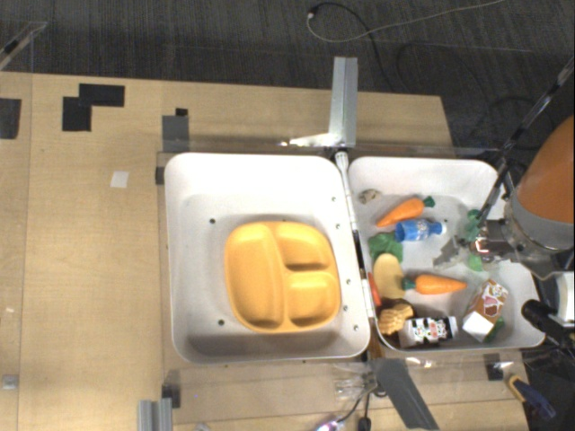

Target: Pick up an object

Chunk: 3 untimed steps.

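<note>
The right bin (467, 171) holds several toy items. Among them are an orange carrot (400, 211), a small blue bottle (418, 231), a green piece (384, 243), a yellow fruit (388, 275) and a second carrot (440, 284). My gripper (460, 253) hangs low over the bin's right half, just above and right of the second carrot. A small green item (473, 217) lies beside it. The grey arm with its orange band (548, 182) comes in from the right edge.
The left bin (193, 196) holds a yellow divided tray (281, 274). Along the right bin's front lie a brown toy (393, 315), a black-and-white carton (427, 329), a white block (478, 327) and a red-and-white packet (490, 300). A metal post (344, 101) stands behind the bins.
</note>
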### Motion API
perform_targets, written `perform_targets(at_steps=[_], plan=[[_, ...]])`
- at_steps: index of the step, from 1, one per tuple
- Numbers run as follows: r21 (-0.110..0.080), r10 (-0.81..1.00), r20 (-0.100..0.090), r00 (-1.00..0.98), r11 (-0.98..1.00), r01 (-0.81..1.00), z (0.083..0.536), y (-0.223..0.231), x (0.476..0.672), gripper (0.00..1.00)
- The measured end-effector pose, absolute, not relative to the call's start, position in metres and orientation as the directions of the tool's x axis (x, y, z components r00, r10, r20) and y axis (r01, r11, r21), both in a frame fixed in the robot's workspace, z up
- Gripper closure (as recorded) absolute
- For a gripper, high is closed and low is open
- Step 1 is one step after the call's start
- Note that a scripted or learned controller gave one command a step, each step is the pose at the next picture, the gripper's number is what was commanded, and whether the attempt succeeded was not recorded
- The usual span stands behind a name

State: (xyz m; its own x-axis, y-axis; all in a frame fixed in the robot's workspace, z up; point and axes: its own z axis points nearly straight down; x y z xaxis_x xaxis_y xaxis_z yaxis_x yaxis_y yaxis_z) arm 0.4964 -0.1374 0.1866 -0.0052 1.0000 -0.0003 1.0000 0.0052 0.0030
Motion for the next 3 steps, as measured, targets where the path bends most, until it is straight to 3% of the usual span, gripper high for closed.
perform_targets(at_steps=[1,2,3], plan=[[0.008,0.995,-0.002,-0.097,0.097,0.995,0.097,-0.182,0.491,0.00],[0.016,0.998,-0.001,0.062,-0.062,0.998,0.090,-0.123,0.544,0.00],[0.006,0.967,-0.001,-0.254,0.254,0.967,0.187,-0.050,0.603,0.00]])
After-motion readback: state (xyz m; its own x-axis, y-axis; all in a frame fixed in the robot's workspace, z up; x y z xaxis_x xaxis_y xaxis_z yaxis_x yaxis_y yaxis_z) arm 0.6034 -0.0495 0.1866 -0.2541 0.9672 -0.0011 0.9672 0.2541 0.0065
